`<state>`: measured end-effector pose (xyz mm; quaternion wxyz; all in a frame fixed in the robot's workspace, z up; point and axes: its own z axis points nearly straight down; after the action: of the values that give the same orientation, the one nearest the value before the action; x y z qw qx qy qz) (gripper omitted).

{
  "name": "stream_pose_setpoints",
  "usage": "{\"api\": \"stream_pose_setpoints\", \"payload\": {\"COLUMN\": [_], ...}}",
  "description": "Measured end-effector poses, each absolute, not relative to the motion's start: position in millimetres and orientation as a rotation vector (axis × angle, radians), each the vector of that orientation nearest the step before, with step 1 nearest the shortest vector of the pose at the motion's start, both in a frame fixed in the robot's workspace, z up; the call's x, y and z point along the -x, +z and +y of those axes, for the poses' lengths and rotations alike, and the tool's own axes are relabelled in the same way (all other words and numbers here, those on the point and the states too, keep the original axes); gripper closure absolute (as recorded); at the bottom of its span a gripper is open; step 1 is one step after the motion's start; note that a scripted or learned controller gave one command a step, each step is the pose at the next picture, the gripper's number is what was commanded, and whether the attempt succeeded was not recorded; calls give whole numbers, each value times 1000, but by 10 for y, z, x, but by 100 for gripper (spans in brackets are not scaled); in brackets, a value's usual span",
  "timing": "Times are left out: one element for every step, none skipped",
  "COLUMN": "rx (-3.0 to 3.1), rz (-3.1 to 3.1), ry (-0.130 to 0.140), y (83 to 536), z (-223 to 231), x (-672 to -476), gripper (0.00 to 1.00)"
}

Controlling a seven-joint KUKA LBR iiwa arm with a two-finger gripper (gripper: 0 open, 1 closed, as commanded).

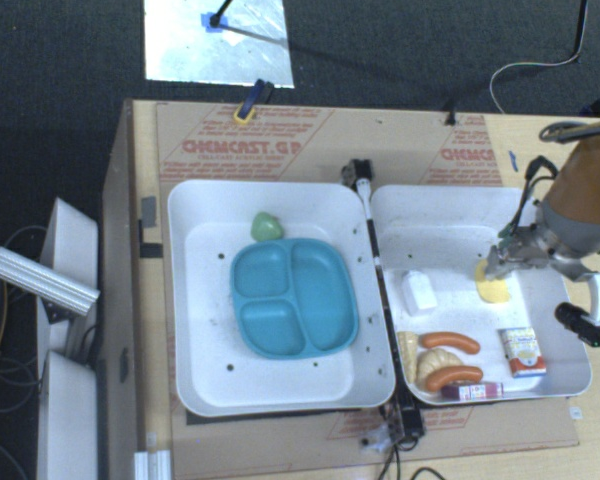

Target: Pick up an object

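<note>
bench: two bins; one blue tray; two sausages; gripper

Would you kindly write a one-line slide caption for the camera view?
KUKA arm's pincer poised at a yellow item in the right bin; blue divided plate in the left bin.

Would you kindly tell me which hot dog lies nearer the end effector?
The upper hot dog, farther from the bin's front edge than the lower hot dog.
</note>
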<state>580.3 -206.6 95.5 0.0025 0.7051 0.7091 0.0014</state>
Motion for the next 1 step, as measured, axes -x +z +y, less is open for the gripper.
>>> {"api": "stream_pose_setpoints", "payload": {"rx": [-2212], "rz": [2224], "ry": [4], "y": [954], "z": [-2065], "x": [-5802], "gripper": [0]}}
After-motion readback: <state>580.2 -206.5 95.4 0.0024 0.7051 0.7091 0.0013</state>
